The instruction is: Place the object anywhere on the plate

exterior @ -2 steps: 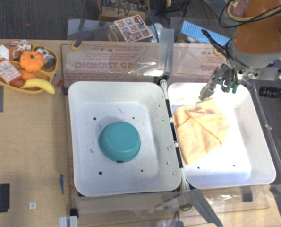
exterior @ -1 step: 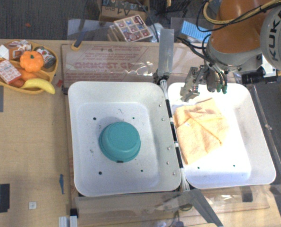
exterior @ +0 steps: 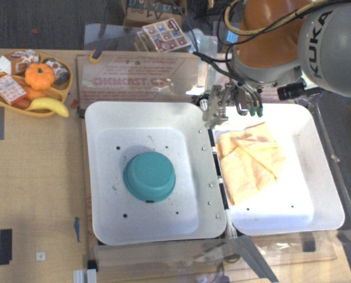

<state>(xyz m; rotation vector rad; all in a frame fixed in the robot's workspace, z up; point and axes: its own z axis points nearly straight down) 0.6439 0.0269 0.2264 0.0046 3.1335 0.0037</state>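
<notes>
A teal round plate (exterior: 150, 176) lies in the middle of the left white bin (exterior: 104, 217). A crumpled yellow-orange cloth (exterior: 251, 162) lies in the left half of the right white bin (exterior: 317, 175), close to the divider between the bins. My gripper (exterior: 238, 104) hangs over the back left corner of the right bin, just beyond the cloth's far edge. The grey arm with its orange band (exterior: 272, 22) reaches in from the upper right.
A yellow dish of toy food (exterior: 30, 84) with a banana and an orange pumpkin sits on the bench at the far left. A pinkish cardboard sheet (exterior: 134, 81) lies behind the left bin. Boxes and cables crowd the back.
</notes>
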